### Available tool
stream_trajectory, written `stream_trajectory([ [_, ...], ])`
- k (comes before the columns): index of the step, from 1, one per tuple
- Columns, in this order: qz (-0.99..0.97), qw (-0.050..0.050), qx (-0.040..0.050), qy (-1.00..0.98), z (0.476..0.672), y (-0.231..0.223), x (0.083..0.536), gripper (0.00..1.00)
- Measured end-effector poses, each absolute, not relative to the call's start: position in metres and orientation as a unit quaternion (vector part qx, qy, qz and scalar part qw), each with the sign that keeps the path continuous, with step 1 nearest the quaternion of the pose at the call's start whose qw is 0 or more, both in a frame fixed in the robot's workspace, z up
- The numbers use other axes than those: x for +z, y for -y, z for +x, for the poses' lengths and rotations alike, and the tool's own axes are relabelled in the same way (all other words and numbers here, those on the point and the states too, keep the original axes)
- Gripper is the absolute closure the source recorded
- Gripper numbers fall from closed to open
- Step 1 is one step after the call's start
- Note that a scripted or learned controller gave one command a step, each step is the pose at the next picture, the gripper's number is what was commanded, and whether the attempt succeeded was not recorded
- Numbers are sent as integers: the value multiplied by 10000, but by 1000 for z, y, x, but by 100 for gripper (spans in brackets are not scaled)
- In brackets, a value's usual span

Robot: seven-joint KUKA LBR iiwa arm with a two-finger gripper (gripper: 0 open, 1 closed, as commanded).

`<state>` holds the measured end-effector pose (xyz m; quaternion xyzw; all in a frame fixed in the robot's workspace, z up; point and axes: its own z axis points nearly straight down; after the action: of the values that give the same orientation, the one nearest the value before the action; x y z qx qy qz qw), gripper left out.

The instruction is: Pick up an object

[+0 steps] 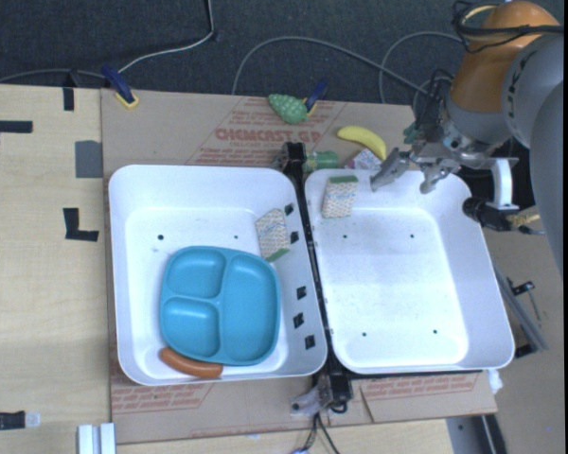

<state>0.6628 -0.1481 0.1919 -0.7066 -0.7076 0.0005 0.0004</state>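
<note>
The grey arm with the orange band (511, 64) reaches in from the right, above the far edge of the right white bin (473, 291). Its two-finger gripper (409, 175) has the fingers spread apart, with nothing between them. The left white bin (133, 253) holds a blue plastic plate with three compartments (219, 305), and an orange sausage (191, 363) touches its near rim. One sponge (274, 232) leans on the left bin's right wall; another sponge (340, 197) lies in the right bin's far left corner, near the gripper. A yellow banana (362, 140) rests on the cardboard behind the bins.
</note>
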Motion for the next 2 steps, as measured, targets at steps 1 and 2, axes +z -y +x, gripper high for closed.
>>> stream_trajectory([
  [1,-7065,-3,-5,7077,640,99,86,0],
  [2,-7058,25,20,7084,668,116,86,0],
])
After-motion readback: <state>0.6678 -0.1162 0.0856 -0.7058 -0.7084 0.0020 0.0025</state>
